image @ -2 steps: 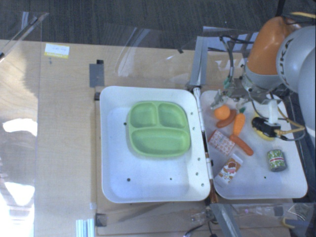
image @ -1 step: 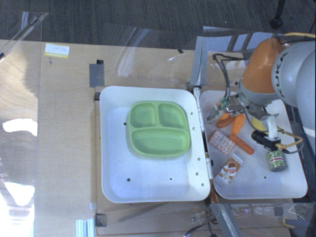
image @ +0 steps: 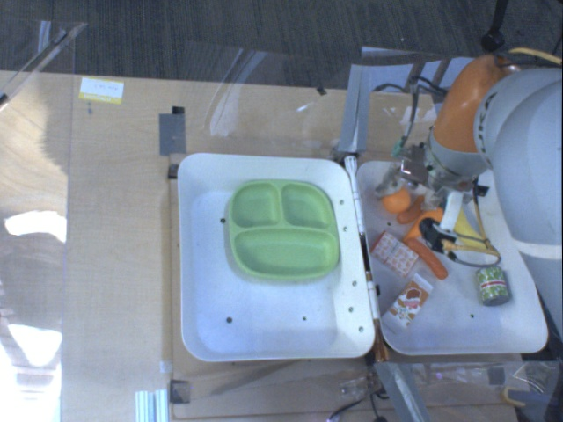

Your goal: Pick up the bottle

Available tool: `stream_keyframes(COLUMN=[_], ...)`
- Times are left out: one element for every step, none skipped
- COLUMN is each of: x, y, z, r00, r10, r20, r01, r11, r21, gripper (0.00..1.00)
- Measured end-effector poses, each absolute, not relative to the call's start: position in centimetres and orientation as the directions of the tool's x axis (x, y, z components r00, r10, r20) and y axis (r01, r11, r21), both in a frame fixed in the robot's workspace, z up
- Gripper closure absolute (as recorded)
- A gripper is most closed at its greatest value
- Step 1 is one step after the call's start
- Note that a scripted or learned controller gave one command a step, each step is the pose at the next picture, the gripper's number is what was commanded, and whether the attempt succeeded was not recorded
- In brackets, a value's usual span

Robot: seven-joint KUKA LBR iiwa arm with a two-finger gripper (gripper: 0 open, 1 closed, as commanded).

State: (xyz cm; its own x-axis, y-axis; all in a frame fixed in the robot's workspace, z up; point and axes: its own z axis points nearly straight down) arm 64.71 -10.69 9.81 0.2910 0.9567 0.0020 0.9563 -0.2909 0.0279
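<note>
This looks like a robotics lab or test cell, not a home. A pale wood worktop (image: 114,262) carries two shallow white bins: the left bin (image: 264,345) and the right bin (image: 519,323), fixed side by side with metal brackets. Clear guard panels (image: 53,51) stand at the upper left, a yellow label (image: 101,90) is stuck nearby, and grey office carpet (image: 220,7) runs across the top.

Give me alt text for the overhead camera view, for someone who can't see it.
A grey robot arm with an orange band reaches from the right into the right white bin, its gripper low among small items: orange pieces, two printed packets and a small green bottle. The left white bin holds a green divided plate.
</note>
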Motion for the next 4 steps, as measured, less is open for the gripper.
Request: stream_keyframes(x=[65.4, 50.5, 50.9, 51.6], y=[-9.0, -9.3, -9.3, -2.6], z=[10.0, 8.9, 10.1, 32.0], r00=[0.282, 0.375, 0.374, 0.457], r10=[0.959, 0.927, 0.927, 0.890], r20=[-0.002, 0.003, 0.004, 0.003], r01=[0.959, 0.927, 0.927, 0.890], r11=[-0.282, -0.375, -0.374, -0.457], r21=[0.030, 0.010, 0.021, 0.007], gripper=[0.00, 0.00, 1.00, 1.00])
